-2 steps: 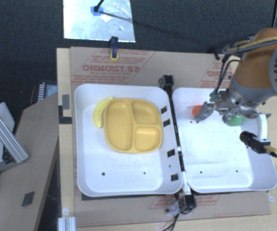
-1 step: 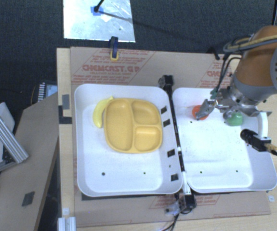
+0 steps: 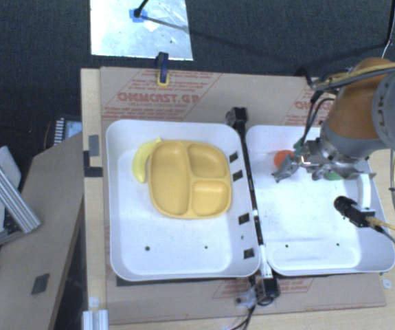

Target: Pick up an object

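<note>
My gripper (image 3: pixel 295 165) is low over the back of the right bin (image 3: pixel 307 246), reaching in from the right. A small orange object (image 3: pixel 280 158) lies just at its left tip, touching or nearly touching it; I cannot tell whether it is gripped. A small green object (image 3: pixel 333 175) peeks out from under the wrist on the right. In the left bin (image 3: pixel 125 246) lies a yellow divided plate (image 3: pixel 187 179) with a yellow banana (image 3: pixel 141 161) along its left edge.
A black divider strip (image 3: pixel 249 191) runs between the two bins. The grey and orange arm (image 3: pixel 362 112) overhangs the right bin's back right corner. A shiny foil sheet (image 3: pixel 141 19) lies beyond the bench.
</note>
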Controlling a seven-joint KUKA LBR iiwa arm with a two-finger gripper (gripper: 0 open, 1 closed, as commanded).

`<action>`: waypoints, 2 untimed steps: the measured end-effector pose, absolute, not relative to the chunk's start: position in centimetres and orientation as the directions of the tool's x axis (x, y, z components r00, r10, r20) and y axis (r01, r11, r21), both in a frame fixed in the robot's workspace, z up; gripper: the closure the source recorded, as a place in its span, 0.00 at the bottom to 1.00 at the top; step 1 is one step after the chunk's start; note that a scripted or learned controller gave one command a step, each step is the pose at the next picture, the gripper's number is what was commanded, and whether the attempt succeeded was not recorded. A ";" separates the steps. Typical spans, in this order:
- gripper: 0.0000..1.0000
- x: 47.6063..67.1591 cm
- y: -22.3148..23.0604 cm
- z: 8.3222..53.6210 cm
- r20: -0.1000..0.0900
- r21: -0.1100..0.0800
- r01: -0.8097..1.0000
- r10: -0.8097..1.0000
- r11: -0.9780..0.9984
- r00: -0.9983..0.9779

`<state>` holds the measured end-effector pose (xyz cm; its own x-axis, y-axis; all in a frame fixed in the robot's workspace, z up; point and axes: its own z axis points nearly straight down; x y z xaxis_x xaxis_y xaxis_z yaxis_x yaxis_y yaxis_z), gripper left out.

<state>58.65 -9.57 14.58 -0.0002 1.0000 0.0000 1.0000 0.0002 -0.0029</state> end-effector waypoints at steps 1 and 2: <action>0.00 58.3 -8.7 8.7 0.001 -0.005 1.000 1.000 0.000 0.000; 0.00 58.3 -8.7 8.5 0.000 0.000 1.000 1.000 -0.001 0.001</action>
